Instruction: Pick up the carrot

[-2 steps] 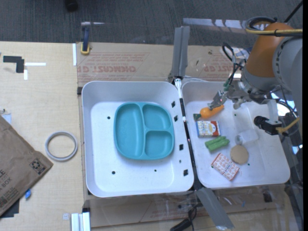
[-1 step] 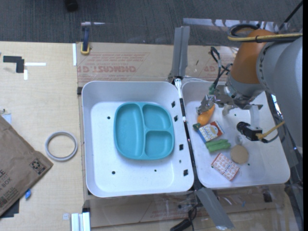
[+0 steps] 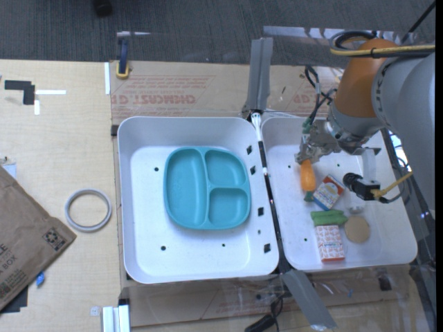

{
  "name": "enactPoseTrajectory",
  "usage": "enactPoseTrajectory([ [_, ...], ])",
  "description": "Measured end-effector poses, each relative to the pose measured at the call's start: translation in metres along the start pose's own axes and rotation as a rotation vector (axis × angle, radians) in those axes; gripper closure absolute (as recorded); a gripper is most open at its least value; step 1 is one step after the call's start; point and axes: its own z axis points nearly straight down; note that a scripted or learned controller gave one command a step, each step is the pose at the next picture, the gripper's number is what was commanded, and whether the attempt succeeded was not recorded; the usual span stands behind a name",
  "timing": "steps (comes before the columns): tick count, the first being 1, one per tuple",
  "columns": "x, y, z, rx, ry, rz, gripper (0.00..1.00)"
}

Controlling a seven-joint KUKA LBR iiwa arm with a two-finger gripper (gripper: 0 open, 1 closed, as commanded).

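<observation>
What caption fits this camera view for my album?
Robot pincer poised just above the carrot in the right bin; teal plate alongside.

High slanted overhead onto both bins [image 3: 197,131]

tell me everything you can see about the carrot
The carrot is a short, stubby orange piece, smooth and plastic-looking like toy food. It lies on the floor of the right-hand white bin, near its upper left, long axis roughly up and down the view. The hand sits right at its upper end; whether it touches the carrot cannot be told. A small boxed item lies just to its lower right, very close or touching.
</observation>
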Motion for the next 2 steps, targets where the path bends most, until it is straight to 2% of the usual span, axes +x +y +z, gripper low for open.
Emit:
enactPoseTrajectory([
  [1, 0.0437, -0.0095, -0.0891, 0.003, -0.001, 0.477, 1.0],
  [2, 0.0432, -0.0097, -0.0968, 0.006, -0.004, 0.474, 1.0],
])
